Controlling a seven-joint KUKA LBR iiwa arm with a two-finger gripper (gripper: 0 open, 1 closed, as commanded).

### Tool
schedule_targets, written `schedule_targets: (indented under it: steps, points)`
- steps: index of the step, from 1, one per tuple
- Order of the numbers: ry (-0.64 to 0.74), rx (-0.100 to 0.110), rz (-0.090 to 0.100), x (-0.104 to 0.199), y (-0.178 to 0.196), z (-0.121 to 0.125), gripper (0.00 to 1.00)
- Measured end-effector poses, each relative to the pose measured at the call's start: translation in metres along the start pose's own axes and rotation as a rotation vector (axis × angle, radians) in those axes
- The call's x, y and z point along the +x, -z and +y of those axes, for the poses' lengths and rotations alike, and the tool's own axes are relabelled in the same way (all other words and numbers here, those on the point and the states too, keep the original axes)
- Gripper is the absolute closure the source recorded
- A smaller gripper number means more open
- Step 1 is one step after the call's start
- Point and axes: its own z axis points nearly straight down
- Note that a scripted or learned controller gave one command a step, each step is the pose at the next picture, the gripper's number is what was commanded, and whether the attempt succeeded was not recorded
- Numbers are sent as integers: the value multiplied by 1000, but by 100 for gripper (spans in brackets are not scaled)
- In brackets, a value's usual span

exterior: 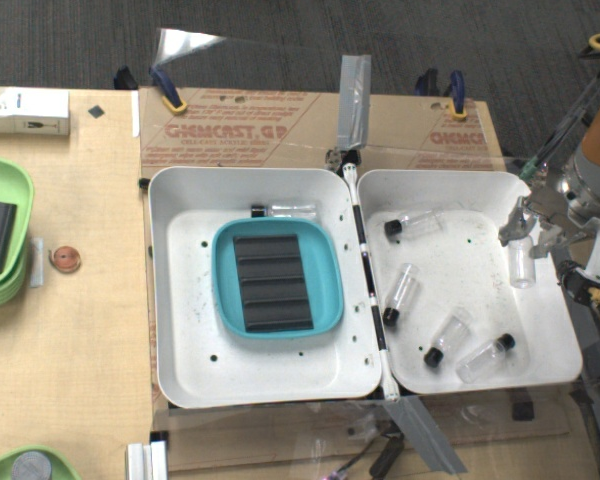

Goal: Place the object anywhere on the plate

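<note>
From above, the gripper (525, 230) hangs over the right bin's (480, 363) far right side, a clear vial (521, 264) pinched upright between its fingers. The teal plate (227, 268) sits in the left bin (180, 358), well apart, bearing a dark ribbed block (271, 283).

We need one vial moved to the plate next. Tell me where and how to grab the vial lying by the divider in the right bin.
Grip the vial across its clear middle, coming straight down from above. It lies flat and slanted, black cap toward the divider, so set the fingers crosswise to its length. The bin floor around it looks open, while a grip at the cap end would crowd the divider.
</note>
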Motion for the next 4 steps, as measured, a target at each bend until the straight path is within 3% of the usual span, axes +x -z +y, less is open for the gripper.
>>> schedule_targets:
  steps: [1,2,3,4]
  points:
    - [0,0,0,0,0,0,0]
    - [23,-1,-1,-27,221,-3,0]
    - [23,-1,-1,-26,221,-3,0]
    - [27,2,-5,-25,228,-2,100]
